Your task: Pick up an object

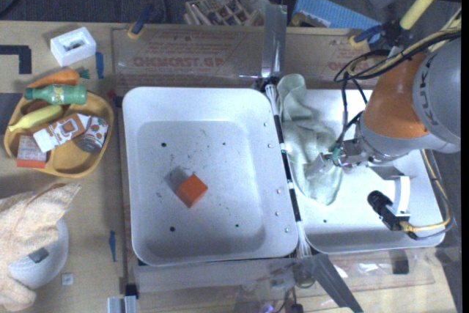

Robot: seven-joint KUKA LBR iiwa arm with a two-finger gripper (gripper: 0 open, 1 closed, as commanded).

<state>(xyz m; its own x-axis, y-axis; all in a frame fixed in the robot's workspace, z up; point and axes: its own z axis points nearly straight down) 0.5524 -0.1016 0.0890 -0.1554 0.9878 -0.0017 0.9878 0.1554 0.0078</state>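
Low in the frame's centre-left, an orange block (193,190) lies alone on the floor of the left bin (146,113). To its right, in the right bin (425,231), the gripper (330,160) presses into a pale green cloth (304,135) bunched along that bin's left wall; cloth hides the fingertips, so their spacing cannot be told. Farther back at the left edge, a yellow bowl (62,161) holds toy food.

I see an orange block (193,190) in a white bin (139,128), a pale green cloth (304,135), and a yellow bowl (69,157).
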